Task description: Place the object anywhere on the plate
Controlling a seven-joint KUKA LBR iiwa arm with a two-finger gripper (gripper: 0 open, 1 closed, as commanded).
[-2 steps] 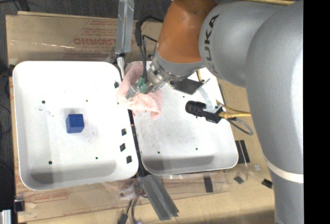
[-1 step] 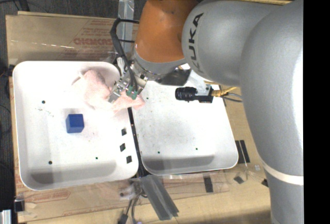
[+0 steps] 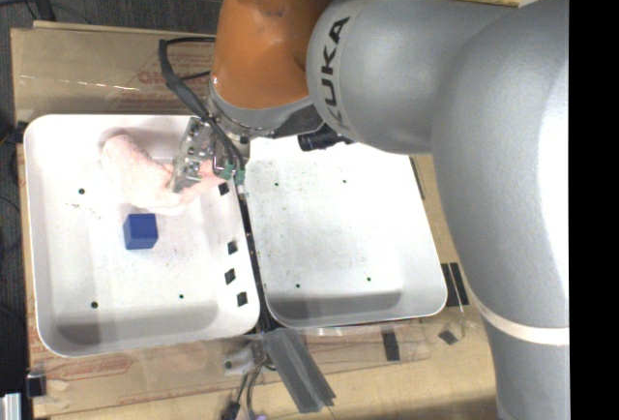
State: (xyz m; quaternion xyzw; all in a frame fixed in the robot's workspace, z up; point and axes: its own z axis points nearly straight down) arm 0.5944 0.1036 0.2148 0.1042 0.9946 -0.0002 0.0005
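The gripper (image 3: 193,166) hangs over the pink plate (image 3: 135,166) in the left bin (image 3: 58,312), blue cube (image 3: 140,230) just beside.

The bench (image 3: 87,55) (cardboard-topped) bears two white bins (image 3: 58,244) side by side.

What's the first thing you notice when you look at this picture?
The huge grey and orange robot arm fills the right and top. Its gripper hangs over the left bin, right by a pale pink plate. A small blue cube sits just below the plate.
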